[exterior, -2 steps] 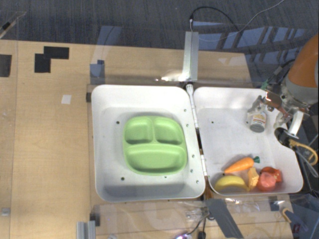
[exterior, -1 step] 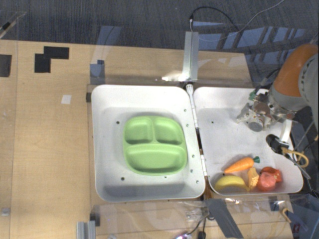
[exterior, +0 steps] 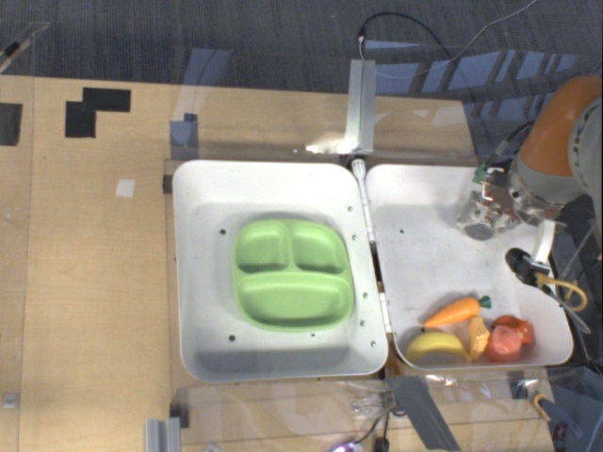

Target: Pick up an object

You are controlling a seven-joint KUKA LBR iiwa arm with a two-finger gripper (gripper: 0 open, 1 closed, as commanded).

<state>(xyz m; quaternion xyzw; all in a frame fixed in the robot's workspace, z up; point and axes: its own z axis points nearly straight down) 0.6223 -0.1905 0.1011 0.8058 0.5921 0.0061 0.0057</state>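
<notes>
We find the task at its opening step: nothing is lifted, and the hand (exterior: 487,217) hangs over the right bin (exterior: 424,252) near that bin's far right corner. We cannot tell from the camera view how the hand is set; it reads as a small metallic cluster with nothing visibly in it.

The candidate objects all lie together at the near right corner of the right bin. A carrot (exterior: 453,312) sits at the top of the group, a banana (exterior: 437,346) lies just below it, touching or nearly so, a red fruit (exterior: 510,338) rests at the group's right end, and a small yellow-orange piece (exterior: 478,335) is wedged between banana and fruit; its kind is unclear to us. The hand stands well apart from this group, toward the far side of the same bin.

The left bin (exterior: 203,271) holds a green divided tray (exterior: 290,273).

In our judgement the next move calls for travel toward the near corner, choice of one item, and a descent aligned across its narrow width. The crowding there, close against the bin wall, is the main risk.
</notes>
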